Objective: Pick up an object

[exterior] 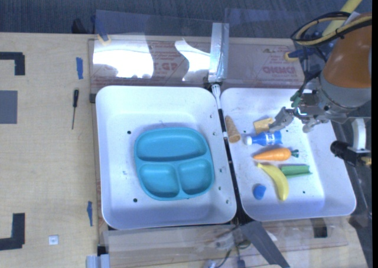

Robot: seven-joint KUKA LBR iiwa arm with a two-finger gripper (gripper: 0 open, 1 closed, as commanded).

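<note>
Two white bins share the bench. The left bin (112,107) holds one blue divided tray (173,163). The right bin (331,202) holds one carrot (273,154), one banana (277,180), one blue bottle (264,139), one green stick (295,170), near its middle. Above its far edge, the gripper (284,117): grip state unclear.
</note>
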